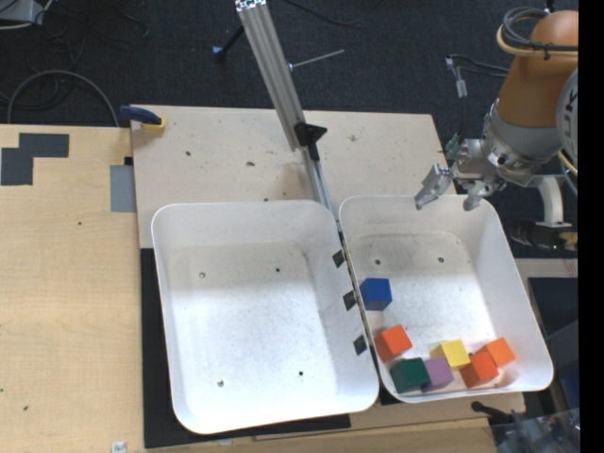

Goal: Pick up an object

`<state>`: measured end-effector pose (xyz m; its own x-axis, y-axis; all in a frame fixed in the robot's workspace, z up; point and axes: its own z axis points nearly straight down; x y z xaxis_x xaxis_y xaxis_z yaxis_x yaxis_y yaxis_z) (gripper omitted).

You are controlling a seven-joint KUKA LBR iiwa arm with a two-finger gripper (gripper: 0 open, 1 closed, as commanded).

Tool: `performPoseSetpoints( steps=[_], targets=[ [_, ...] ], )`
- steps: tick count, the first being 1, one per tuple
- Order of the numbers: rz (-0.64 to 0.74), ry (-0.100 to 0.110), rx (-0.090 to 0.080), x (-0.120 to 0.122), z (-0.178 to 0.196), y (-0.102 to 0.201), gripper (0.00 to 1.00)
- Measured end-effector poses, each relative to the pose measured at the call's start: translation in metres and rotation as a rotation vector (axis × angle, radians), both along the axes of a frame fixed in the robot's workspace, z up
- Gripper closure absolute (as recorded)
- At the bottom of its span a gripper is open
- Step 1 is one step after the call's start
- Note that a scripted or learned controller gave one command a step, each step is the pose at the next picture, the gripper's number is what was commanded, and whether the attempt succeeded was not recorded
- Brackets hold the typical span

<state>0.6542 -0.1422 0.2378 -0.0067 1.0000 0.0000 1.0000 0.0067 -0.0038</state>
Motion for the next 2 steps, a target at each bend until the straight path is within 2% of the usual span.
performPoseSetpoints(
  steps=[1, 2],
  targets=[
    [-0.001, 0.01, 0.005, -0.074, -0.051, 0.069, 0.0],
    [-0.011, 0.001, 0.001, -0.07, -0.038, 0.063, 1.0]
  ],
)
